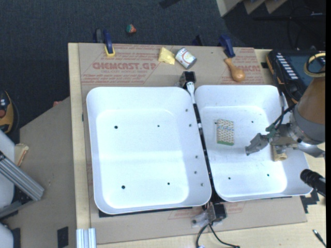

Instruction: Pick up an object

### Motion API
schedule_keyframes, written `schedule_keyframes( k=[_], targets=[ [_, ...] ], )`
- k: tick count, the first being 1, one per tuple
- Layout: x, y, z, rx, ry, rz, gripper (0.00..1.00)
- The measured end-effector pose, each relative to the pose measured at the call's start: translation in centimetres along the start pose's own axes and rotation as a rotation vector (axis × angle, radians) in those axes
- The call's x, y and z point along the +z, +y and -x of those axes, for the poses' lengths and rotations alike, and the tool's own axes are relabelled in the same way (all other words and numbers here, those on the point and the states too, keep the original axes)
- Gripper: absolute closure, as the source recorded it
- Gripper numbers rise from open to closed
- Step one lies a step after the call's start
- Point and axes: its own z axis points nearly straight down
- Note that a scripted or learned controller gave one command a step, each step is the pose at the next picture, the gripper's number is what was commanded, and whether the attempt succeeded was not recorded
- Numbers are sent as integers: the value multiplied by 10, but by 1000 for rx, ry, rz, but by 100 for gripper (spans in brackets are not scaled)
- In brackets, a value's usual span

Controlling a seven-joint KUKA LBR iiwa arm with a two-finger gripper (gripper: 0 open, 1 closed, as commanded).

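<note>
- The patterned sponge lay flat in the right bin, near its centre.
- The gripper hovered just right of it; whether the fingers were spread or pressed together could not be told.
- A good pick called for centring above the sponge before descending.

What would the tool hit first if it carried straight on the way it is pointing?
Probably the small flat rectangular pad with a dotted pattern, which lies just left of the grey two-finger tool in the right shallow white bin. Height is unclear from above, so it might pass over it or meet the bin floor first.
</note>
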Motion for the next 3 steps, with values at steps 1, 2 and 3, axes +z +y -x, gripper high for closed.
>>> schedule_keyframes(
  k=[1, 2, 3],
  targets=[
    [-11, 1, 0, 0, -2, 3, 100],
    [-103, 22, 87, 5, -11, 14, 100],
    [-83, 1, 88, 2, 1, -3, 100]
  ],
)
